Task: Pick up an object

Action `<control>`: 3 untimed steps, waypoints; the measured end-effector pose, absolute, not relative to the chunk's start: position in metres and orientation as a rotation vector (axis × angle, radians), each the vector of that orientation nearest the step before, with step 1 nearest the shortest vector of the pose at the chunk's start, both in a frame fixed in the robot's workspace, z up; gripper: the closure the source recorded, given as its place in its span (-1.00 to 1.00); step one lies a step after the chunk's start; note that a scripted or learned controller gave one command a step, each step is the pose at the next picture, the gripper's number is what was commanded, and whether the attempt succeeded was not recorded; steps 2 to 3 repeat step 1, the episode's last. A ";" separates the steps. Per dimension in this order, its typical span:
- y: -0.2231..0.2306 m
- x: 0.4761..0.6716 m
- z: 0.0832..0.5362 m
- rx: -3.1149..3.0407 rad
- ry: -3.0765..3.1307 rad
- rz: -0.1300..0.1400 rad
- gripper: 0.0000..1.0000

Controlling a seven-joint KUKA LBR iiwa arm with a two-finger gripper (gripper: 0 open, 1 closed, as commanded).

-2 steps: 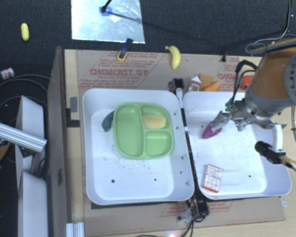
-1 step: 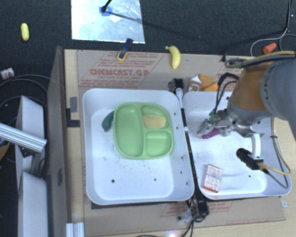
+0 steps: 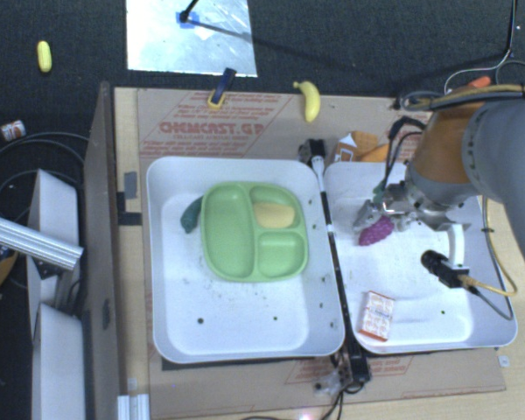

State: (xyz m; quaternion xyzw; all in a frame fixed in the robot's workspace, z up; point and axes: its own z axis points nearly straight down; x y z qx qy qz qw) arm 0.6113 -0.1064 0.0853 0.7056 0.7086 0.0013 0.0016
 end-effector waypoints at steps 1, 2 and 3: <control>-0.106 0.612 0.097 2.212 2.222 0.009 1.00; -0.106 0.612 0.097 2.212 2.222 0.009 1.00; -0.106 0.612 0.097 2.212 2.222 0.009 1.00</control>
